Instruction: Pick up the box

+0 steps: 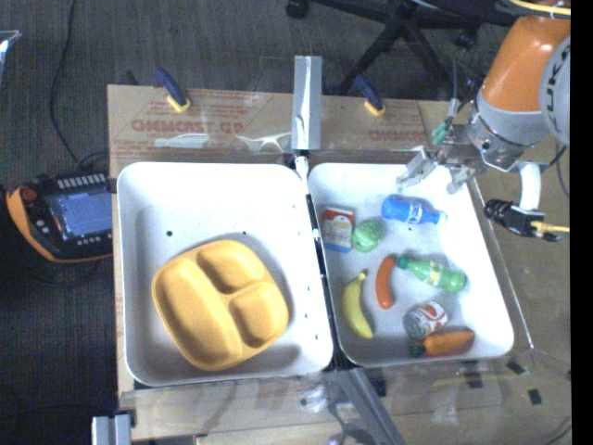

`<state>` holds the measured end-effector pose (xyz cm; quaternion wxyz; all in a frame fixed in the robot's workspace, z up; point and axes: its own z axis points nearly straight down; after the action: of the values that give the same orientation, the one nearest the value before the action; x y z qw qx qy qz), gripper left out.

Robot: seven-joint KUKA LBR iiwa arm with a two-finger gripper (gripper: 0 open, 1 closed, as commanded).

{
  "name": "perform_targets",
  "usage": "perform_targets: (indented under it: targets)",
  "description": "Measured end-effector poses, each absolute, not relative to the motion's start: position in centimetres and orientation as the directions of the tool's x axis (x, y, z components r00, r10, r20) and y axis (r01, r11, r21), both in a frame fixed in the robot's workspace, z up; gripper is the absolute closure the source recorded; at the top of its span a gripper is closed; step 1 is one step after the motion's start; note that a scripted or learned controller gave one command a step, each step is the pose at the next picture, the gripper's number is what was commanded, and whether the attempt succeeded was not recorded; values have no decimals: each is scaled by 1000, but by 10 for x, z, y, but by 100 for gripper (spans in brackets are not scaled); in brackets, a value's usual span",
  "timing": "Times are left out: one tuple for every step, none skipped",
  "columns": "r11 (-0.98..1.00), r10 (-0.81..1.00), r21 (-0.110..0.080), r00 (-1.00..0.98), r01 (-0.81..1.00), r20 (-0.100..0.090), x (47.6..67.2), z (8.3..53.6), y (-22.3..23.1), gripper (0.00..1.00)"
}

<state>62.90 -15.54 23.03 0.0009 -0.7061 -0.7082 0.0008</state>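
The box (337,228) is a small red and white carton lying in the right bin (491,248), close to its left wall. A green round thing (367,235) touches its right side. My gripper (435,173) hangs over the bin's far right part, above and just behind a blue bottle (410,211). Its two fingers stand apart and open, with nothing between them. About a hundred pixels separate the gripper from the box, which lies to its lower left.
The right bin also holds a banana (357,306), a red-orange sausage shape (384,283), a green bottle (434,273), a can (425,320) and a carrot (447,342). A yellow divided plate (220,301) lies in the left bin (139,248). A teach pendant (65,216) sits at the left.
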Motion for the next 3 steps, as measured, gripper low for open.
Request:
perform_targets:
  targets:
    - [5,1000,-3,-5,1000,0,629,239,-154,100]
    - [-70,998,-5,70,998,0,601,182,-48,100]
    - [-152,988,-5,152,988,0,567,183,19,100]
